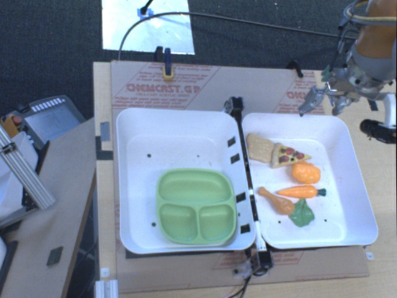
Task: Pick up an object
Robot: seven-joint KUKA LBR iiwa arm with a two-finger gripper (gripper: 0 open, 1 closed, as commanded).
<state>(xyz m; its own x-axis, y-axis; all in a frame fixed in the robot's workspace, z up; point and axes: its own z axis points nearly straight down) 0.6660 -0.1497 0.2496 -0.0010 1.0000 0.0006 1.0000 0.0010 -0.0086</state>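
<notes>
- Claw point(321, 101) is seen at the upper right, hanging above the back rim of the right bin point(356, 160); its two fingers are spread apart, released, with nothing between them and nothing touched.
- Surface point(205, 79) is noted as a board-covered bench carrying both bins side by side.
- Left bin point(180, 126) is occupied by a green divided tray point(195, 205) lying toward its front edge.
- Right bin is where the candidates for picking are gathered, all in its middle and well apart from the claw.
- Pizza slice point(286, 155) is laid near the back of that cluster, touching a pale bread-like piece point(260, 148) to its left.
- Orange fruit point(306, 173) is set just in front of the pizza slice.
- Carrot point(300, 192) is laid just in front of the orange fruit, seemingly touching it.
- Drumstick point(276, 201) is placed to the carrot's left, close beside it.
- Green leafy piece point(302, 214) is found at the front of the group, seemingly touching the drumstick's end.
- Step in hand is judged to be the approach, before any descent: no object has yet been chosen or reached.
- Next move is judged to call for travel forward over the cluster, alignment above one item, and a lowering with the fingers kept wide; crowding among the items could cause a neighbour to be nudged.
</notes>
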